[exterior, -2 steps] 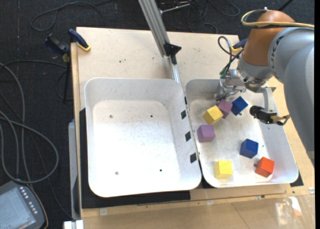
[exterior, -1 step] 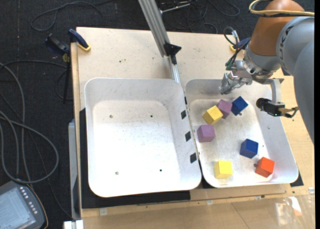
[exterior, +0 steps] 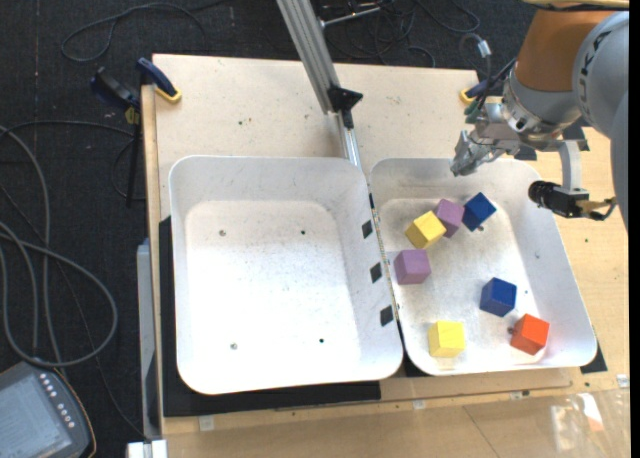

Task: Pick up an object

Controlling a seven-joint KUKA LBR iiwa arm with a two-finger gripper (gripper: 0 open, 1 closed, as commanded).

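The nearest candidate for picking is the small dark blue cube (exterior: 480, 210), resting tilted in the upper part of the right-hand shallow white bin (exterior: 560, 276), touching or just beside a pale purple cube (exterior: 451, 213), which in turn presses against a yellow cube (exterior: 425, 229); that tight cluster would likely make a clean grasp awkward, since neighbours crowd the sides. A second purple cube (exterior: 411, 266) lies a little below them near the bin's left wall, while another blue cube (exterior: 498, 296), an orange-red cube (exterior: 530, 333) and a second yellow cube (exterior: 446, 338) sit apart lower down, each with free space round it and so probably easier to take. The gripper (exterior: 468, 158) hangs above the bin's upper rim, just above the cluster and touching nothing; whether its jaws are released or clenched cannot be told from this angle, and nothing is seen between them. The left-hand white bin (exterior: 200, 246) adjoins it on the pale wooden table (exterior: 250, 106), and a slanted metal pole (exterior: 305, 31) crosses above.
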